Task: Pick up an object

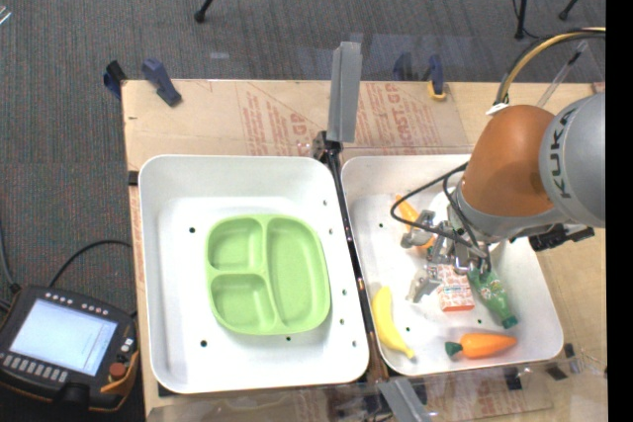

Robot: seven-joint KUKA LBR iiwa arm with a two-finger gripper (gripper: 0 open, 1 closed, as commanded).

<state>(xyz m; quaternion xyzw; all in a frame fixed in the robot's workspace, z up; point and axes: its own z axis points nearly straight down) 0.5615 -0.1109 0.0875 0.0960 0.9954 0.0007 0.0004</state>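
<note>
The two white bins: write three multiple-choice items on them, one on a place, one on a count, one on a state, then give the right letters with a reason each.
1. Where does the green divided plate lie?
A. In the left bin
B. In the right bin
C. On the floor

2. How many compartments does the plate have?
A. Two
B. Three
C. Five

3. How does the banana lie?
A. Standing upright against the wall
B. Flat on the floor of the right bin, near its left wall
C. On the plate

Answers:
1 A: the plate sits in the middle of the left bin.
2 B: two small sections on the left side and one long one on the right.
3 B: it lies flat beside the divider, apart from the carrot and the small box under the gripper.
</note>
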